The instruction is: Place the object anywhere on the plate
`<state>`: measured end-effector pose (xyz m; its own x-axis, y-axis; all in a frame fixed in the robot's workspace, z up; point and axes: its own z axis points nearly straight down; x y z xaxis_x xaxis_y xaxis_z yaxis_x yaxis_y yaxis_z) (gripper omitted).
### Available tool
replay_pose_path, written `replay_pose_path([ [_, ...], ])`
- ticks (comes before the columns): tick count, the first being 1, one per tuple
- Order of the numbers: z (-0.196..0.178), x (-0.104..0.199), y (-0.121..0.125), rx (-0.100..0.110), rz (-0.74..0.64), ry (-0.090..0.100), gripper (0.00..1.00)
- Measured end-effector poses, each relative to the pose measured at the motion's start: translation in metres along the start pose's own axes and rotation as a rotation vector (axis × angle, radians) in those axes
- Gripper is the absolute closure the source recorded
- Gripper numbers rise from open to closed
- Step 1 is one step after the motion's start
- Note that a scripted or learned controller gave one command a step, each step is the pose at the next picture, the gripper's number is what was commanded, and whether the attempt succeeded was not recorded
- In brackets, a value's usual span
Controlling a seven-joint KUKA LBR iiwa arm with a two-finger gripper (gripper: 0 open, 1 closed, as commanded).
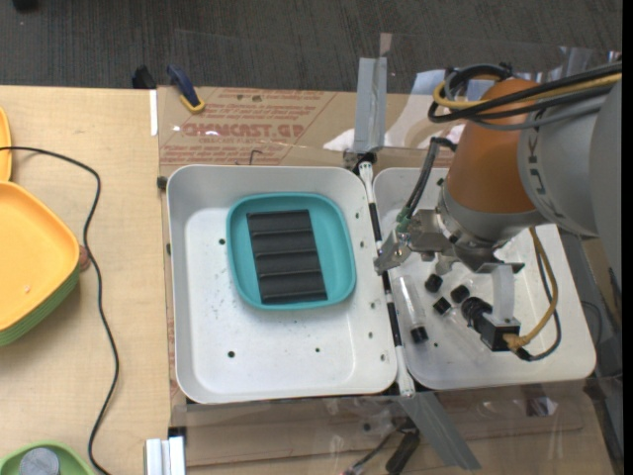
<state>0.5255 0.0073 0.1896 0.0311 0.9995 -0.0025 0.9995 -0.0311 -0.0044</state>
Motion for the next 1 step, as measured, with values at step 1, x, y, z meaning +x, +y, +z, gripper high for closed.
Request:
replay_pose_path([
  [1, -0.0005, 0.0149, 0.0199, 0.0, -0.014, 0.001, 0.0],
])
